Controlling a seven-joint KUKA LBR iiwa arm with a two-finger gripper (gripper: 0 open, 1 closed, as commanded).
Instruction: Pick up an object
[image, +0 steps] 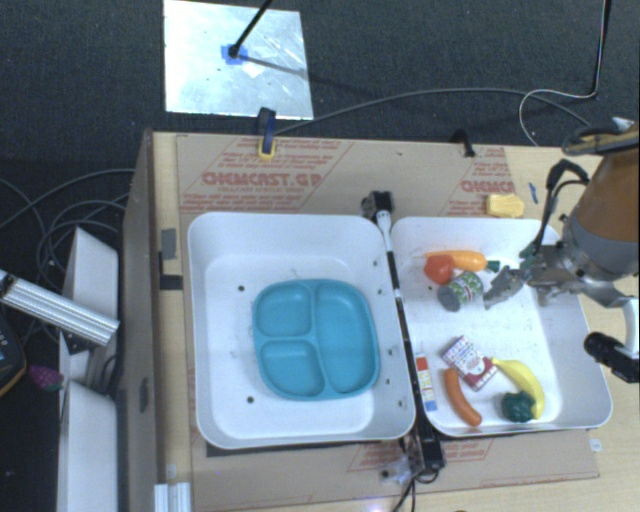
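Note:
The right bin (570, 330) holds several toy foods: an orange-red pepper (438, 267), an orange carrot piece (468, 260), a small green-labelled can (463, 291), a red and white packet (468, 361), an orange sausage (461, 398), a yellow banana (524, 381) and a green broccoli (517, 406). My gripper (500, 286) hangs over the middle of this bin, just right of the can, reaching in from the right. Nothing shows between its fingers.
The left bin (225, 260) carries a blue divided plate (314, 336). A yellow block (505, 206) lies on the bench behind the right bin. A black divider clip (381, 208) sits between the bins. Cables run along the back.

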